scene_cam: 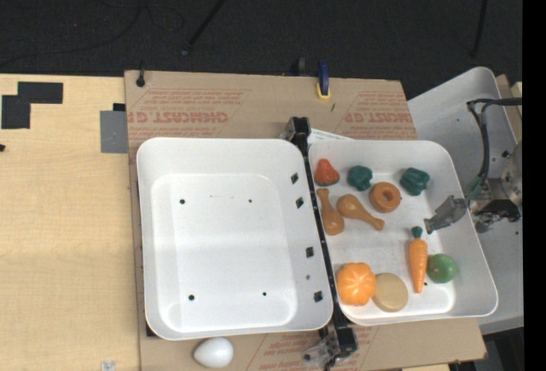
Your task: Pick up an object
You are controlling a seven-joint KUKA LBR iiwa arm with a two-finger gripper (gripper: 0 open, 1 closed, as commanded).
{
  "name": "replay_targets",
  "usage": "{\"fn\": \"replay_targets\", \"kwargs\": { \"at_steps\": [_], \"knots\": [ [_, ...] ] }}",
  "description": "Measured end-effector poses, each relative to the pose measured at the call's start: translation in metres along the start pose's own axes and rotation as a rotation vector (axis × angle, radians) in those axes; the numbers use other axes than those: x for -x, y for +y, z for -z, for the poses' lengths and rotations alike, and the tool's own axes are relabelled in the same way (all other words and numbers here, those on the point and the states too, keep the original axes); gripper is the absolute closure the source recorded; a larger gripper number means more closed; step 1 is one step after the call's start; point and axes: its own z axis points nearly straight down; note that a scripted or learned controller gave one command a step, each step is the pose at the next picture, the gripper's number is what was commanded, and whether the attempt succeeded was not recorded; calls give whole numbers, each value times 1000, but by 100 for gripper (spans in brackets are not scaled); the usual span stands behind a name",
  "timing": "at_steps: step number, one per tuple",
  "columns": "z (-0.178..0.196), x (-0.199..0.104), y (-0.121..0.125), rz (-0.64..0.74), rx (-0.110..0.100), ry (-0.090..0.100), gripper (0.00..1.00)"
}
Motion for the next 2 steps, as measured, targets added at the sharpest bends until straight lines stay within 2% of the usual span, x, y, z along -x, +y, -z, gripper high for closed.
{"fn": "replay_targets", "kwargs": {
  "at_steps": [1,2],
  "knots": [
    [-125,-48,-10,2,-8,4,0],
    [-110,-44,-9,-7,-2,1,100]
  ]
}}
